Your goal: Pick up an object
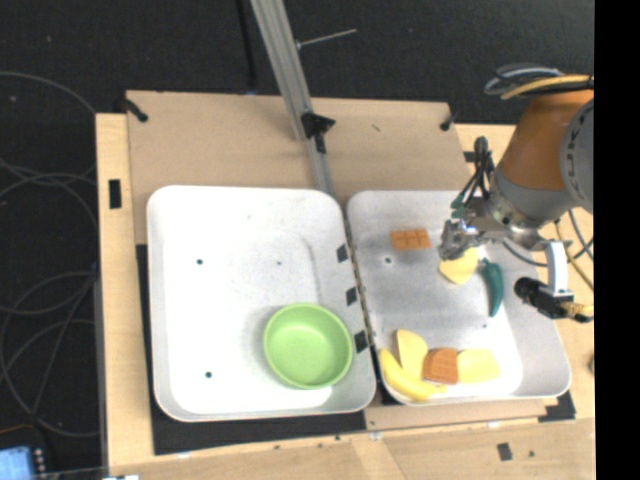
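We see the gripper (458,246) low in the right bin (420,213), right above a pale yellow object (459,269) beside a green pepper (492,285); we cannot tell its state. A green bowl (307,344) sits in the left bin (220,228).

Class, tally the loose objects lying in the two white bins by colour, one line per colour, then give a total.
Green: 2, the bowl and a dark green piece
Yellow: 3, one under the gripper at, two in the near corner
Orange-brown: 2, a flat waffle-like piece and a block
Total: 7
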Robot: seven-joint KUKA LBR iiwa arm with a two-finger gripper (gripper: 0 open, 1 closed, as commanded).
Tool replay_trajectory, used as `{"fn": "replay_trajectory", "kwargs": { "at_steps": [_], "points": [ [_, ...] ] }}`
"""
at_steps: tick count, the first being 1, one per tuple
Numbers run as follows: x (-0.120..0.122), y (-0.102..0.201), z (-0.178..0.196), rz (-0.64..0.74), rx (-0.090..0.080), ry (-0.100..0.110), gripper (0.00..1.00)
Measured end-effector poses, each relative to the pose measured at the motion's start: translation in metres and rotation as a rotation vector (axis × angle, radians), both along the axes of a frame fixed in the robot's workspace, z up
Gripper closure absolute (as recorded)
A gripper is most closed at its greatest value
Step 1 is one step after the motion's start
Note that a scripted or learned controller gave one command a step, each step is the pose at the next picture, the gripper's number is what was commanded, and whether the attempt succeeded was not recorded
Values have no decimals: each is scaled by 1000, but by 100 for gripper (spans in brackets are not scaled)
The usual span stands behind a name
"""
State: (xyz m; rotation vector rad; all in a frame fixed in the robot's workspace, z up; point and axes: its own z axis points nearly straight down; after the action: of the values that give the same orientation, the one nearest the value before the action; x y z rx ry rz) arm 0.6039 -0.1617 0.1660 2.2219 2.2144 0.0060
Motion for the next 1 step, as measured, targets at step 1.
{"fn": "replay_trajectory", "kwargs": {
  "at_steps": [1],
  "points": [
    [-8, -5, 55, -1, -1, 4, 100]
  ]
}}
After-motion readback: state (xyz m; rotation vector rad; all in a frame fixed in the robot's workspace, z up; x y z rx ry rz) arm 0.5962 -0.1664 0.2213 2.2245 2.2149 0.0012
